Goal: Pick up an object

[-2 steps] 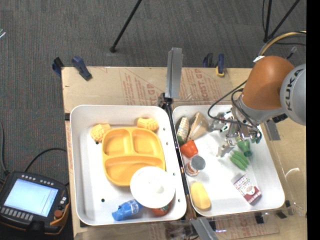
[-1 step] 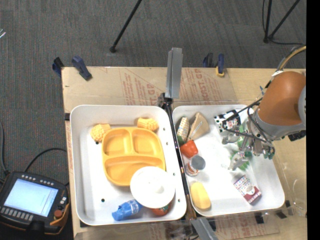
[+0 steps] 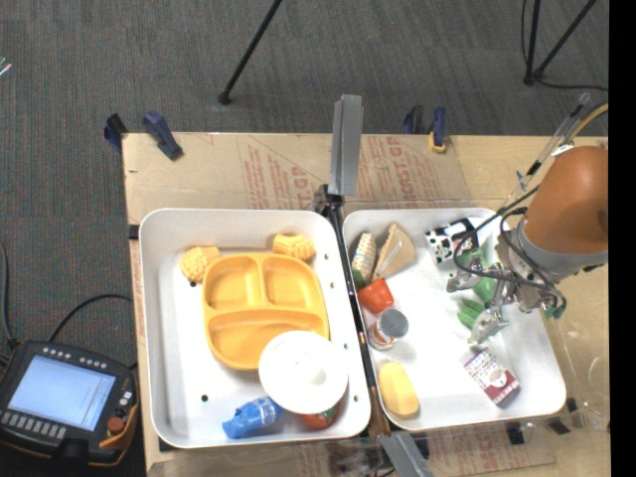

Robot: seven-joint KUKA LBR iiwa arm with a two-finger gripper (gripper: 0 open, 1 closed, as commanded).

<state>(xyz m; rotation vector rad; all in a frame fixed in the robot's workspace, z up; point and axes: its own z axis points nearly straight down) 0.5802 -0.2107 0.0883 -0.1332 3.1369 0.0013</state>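
Two metal fingers of the gripper [image 3: 484,311] hang spread over the right white bin [image 3: 437,391], a green plastic object [image 3: 475,301] just beside them, not pinched.

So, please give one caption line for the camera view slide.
Arm's gripper low over green toy in right bin; left bin holds yellow tray.

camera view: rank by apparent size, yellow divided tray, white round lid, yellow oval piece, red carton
1. yellow divided tray
2. white round lid
3-4. yellow oval piece and red carton: look alike, not ranked.
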